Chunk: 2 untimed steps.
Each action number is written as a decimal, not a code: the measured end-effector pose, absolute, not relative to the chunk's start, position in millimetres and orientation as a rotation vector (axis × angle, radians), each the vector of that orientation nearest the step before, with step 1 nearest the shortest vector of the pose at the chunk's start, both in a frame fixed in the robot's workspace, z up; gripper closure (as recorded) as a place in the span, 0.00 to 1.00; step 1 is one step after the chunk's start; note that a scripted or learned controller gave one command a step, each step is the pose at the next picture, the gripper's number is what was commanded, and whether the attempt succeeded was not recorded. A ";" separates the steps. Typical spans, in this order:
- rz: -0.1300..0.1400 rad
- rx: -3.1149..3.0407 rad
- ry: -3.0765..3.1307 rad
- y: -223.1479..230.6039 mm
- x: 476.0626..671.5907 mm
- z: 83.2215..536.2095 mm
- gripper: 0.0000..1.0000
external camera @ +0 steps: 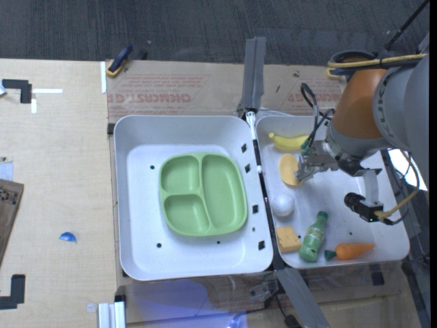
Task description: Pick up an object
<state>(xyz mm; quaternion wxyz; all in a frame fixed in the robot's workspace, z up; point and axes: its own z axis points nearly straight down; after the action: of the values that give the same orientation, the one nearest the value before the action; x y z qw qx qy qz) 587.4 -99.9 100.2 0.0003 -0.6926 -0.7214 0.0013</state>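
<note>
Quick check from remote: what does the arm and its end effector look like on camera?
A thick grey arm with a glossy orange band above the wrist. Black and yellow cables loop over the top. The end effector is small, dark metal, with thin wires running down to it.

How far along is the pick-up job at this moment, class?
Done: the end effector is down in the right bin, at the yellow slice. In hand: nothing visibly lifted; the grip is unclear. Left: grasping and raising an item. Banana, white ball, green bottle and carrot lie untouched.
</note>
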 end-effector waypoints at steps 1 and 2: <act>0.004 -2.175 -2.266 -99.9 587.4 100.2 0.00; 0.002 -2.249 -2.194 -101.0 632.0 91.4 0.00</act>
<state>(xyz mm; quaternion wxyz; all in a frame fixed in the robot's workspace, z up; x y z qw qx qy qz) 632.0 -101.0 91.4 -0.0004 -0.7158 -0.6983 0.0008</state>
